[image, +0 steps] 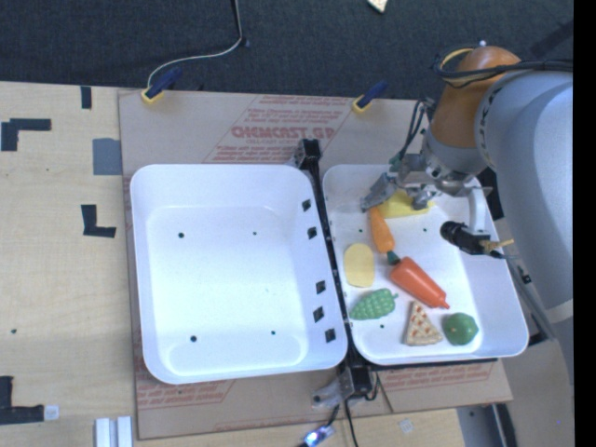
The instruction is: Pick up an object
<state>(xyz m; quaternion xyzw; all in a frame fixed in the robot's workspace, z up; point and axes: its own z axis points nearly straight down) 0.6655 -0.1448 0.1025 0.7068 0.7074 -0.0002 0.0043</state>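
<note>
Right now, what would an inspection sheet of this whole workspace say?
Surface: wooden bench, cardboard sheet under two white bins.
Job's things: right bin holds two carrots, yellow piece, green piece, pizza slice, green ball, yellow item.
Clutter: left bin, nothing seen inside.
Hand: hand low over right bin's far end.
Cables: white cable beyond the bench.
Surroundings: dark carpet.

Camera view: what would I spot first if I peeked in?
The big grey arm with its orange band, reaching from the right, its claw low over the right bin. Then the bright toy food there: carrots, a pizza slice, a green ball.
</note>
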